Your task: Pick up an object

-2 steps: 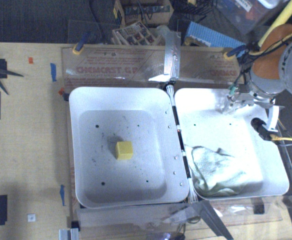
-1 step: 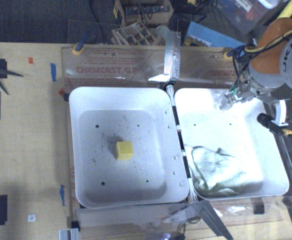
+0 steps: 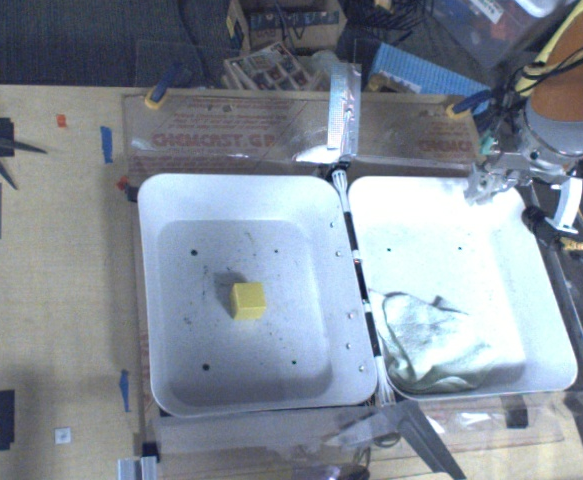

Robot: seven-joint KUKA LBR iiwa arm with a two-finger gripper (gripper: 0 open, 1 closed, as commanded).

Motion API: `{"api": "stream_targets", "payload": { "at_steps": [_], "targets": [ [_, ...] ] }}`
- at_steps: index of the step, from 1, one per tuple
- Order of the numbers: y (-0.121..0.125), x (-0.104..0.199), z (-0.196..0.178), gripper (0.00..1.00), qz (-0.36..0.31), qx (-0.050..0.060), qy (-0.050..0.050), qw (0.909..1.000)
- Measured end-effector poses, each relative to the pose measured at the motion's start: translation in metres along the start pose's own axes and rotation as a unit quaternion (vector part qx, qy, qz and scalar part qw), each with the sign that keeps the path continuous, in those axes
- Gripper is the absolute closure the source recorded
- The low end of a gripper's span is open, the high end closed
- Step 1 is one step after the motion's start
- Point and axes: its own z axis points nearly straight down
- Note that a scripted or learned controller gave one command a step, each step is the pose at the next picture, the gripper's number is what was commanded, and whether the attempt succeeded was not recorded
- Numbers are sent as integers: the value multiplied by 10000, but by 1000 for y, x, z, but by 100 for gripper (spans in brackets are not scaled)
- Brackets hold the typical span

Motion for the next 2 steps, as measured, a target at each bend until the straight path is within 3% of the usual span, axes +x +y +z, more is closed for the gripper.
{"api": "stream_targets", "payload": {
  "at_steps": [1, 2],
  "targets": [
    [0, 11, -10, 100, 1269, 8, 0, 9919],
    [-12, -1, 9, 100, 2471, 38, 4, 9690]
  ]
}}
